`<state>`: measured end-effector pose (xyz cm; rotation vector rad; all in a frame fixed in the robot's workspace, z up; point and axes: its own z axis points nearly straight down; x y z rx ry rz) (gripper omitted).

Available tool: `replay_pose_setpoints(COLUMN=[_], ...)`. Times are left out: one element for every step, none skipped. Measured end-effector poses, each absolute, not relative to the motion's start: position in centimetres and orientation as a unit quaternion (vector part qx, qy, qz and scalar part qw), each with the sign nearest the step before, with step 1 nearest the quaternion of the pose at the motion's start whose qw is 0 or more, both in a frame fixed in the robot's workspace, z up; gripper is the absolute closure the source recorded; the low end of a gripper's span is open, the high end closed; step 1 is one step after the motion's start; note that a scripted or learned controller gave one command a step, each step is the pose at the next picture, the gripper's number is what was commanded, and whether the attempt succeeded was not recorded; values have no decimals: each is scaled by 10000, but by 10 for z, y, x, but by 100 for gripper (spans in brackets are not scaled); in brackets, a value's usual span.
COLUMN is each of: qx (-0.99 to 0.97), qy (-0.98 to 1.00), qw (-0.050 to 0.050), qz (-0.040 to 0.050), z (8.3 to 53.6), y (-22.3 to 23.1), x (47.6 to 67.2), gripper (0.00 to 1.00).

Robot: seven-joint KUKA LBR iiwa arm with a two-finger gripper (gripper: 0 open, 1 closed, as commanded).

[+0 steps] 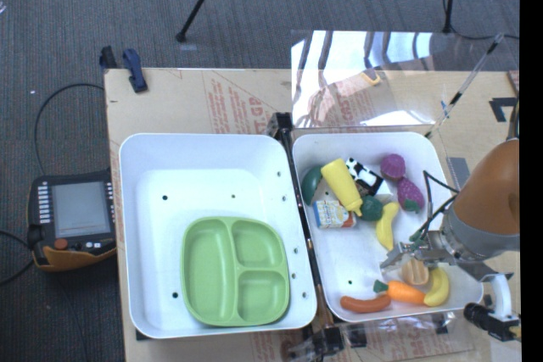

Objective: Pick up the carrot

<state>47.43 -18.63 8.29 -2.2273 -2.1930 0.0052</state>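
The carrot (402,293) is orange with a small green top pointing left. It lies near the front edge of the right bin (361,271). My gripper (413,255) hangs just above and behind it, over a tan toy (416,272) that touches the carrot's far side. The grey arm with its orange band (501,186) comes in from the right. Nothing can be seen held in the gripper.
A red sausage (365,304) lies left of the carrot and a banana (439,286) to its right. Farther back are a second banana (388,225), a yellow bottle (342,184), a small carton (331,214), purple and green toys. The left bin (153,174) holds a green divided plate (236,271).
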Motion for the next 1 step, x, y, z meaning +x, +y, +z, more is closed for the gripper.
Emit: replay_pose_setpoints(qx=[-6145], qy=[-7889], qw=[76], qz=[10], z=[83], y=[-168], x=[474], gripper=[0])
